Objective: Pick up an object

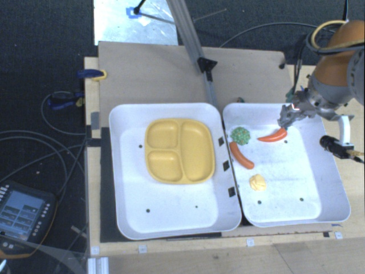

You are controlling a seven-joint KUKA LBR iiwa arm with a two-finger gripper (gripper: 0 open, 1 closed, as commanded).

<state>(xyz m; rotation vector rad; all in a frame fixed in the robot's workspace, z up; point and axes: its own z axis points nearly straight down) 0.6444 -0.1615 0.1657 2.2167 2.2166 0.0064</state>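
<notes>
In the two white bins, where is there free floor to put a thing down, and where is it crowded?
Free: the right bin floor right of the yellow piece, and the left bin around the yellow tray. Crowded: the right bin's upper left, with the broccoli, sausage, orange pepper and claw.

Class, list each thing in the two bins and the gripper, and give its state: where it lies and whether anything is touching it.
yellow plate: flat in left bin, compartments bare
broccoli: right bin, lying loose
sausage: right bin, loose, just below broccoli
yellow lump: right bin, alone
orange chili pepper: right bin, gripper at its right end
gripper: low over pepper's end
</notes>
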